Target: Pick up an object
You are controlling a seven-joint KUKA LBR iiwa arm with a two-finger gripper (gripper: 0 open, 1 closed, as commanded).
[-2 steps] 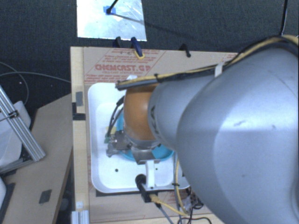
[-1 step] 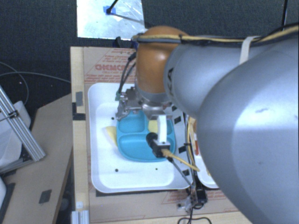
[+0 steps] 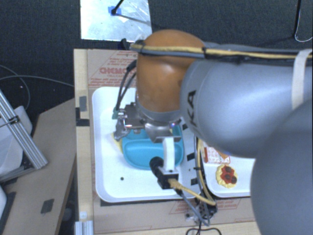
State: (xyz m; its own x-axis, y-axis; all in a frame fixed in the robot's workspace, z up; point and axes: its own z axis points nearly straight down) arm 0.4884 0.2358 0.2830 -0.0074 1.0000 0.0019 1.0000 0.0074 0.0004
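Observation:
A light blue, bowl-like object lies in the left white bin, just under the arm's wrist. The gripper hangs straight over it, but the orange band and grey wrist hide the fingertips. A small yellow bit shows at the blue object's left edge. In the right bin lie a white card with red print and a yellow and red round item. Much of both bins is hidden by the arm.
The large grey arm fills the right half of the view. Cables run down from the wrist to the bins' front edge. A wooden bench edge and metal rails stand at the left. A shiny sheet lies at the back.

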